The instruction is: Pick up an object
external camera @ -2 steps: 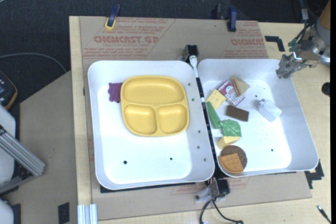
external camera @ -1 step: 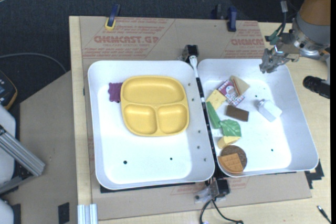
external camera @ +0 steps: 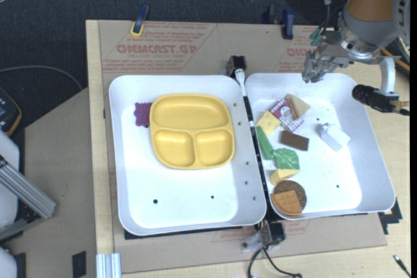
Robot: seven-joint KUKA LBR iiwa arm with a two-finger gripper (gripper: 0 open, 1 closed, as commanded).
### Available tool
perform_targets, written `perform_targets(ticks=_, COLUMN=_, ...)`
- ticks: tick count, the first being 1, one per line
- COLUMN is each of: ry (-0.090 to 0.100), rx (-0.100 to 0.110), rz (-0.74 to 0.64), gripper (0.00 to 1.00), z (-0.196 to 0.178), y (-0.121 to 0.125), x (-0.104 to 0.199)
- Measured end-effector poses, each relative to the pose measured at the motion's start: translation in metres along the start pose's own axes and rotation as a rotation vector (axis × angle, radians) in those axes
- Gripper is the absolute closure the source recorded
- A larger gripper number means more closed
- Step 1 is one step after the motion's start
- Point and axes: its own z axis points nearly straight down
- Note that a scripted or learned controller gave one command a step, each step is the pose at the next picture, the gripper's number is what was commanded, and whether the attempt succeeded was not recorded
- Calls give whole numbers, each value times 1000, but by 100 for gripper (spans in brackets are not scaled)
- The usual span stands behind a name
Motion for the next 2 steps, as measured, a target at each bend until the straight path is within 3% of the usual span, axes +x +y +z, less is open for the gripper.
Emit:
perform_targets(ticks=1, ry=1, rx=5, rz=0, gripper=100, z=21, y=4, x=37)
perform_targets(ticks=2, ry=1, rx=0, rz=-1, gripper=100, z=9, y=14, x=33)
